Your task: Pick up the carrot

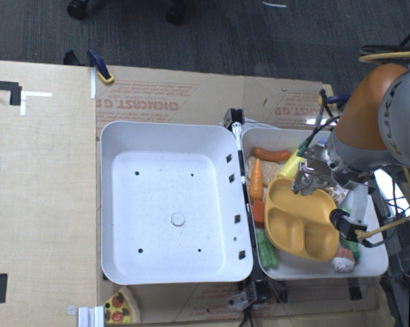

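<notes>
Dark grey carpet floor (217, 31) beyond bench; office chair base (127, 3) at top; light wood benchtop (38, 186).

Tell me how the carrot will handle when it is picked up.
The carrot looks like a moulded toy, so probably stiff and light. Its smooth, tapered shape may let it slip or roll from a pinch. It lies wedged between the bin wall and the yellow tray, so the claw may nudge neighbours.

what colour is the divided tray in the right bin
Mustard yellow; the divided tray shows best in the camera view.
</notes>
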You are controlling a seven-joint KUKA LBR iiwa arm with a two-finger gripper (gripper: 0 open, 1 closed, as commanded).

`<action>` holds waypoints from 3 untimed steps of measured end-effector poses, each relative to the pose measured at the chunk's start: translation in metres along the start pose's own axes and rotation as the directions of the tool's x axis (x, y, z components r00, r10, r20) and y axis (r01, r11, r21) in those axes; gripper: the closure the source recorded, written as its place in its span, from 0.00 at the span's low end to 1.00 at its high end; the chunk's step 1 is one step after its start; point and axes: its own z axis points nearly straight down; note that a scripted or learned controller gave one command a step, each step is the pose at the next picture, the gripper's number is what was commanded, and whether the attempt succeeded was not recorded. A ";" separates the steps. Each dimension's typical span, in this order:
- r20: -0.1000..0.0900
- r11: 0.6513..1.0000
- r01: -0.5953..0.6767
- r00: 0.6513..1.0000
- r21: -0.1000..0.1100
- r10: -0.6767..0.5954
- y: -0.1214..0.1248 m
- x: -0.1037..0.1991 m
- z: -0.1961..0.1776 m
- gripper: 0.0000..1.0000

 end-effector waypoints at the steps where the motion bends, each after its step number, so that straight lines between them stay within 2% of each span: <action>1: 0.002 1.000 0.026 1.000 -0.003 -0.026 -0.046 -0.092 -0.171 1.00; 2: 0.002 1.000 0.026 1.000 -0.003 -0.026 -0.046 -0.091 -0.171 0.00; 3: -0.001 0.998 0.057 0.998 0.002 -0.057 -0.071 0.008 -0.016 0.00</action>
